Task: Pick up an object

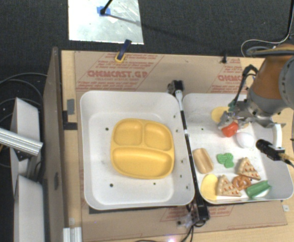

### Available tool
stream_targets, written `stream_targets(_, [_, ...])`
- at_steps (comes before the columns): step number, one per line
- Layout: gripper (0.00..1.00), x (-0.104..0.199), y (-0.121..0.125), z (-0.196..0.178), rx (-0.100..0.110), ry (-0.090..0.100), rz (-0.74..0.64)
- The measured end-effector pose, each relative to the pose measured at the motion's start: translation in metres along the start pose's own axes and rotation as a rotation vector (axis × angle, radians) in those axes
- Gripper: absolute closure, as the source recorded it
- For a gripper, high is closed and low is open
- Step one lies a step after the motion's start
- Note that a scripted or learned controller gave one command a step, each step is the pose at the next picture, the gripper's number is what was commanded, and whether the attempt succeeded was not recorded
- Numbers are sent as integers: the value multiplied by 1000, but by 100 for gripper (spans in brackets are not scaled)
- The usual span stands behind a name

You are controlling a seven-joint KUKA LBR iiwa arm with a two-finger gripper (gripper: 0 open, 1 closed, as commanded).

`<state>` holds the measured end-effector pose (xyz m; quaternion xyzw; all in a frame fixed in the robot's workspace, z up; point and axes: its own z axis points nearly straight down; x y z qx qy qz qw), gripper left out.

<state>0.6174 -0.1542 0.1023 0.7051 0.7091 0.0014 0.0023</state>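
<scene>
The tool sits low in the right white bin, its metal fingers pinching a small, smooth red-orange rounded piece. A glossy white egg shape lies just beside it at four o'clock. The left bin holds a yellow three-compartment plastic tray.

Arm cut off at right edge, yellow piece partly hidden behind gripper
</scene>
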Motion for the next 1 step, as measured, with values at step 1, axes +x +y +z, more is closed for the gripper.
stream_targets(1, [100, 97, -1, -87, -2, 3, -7])
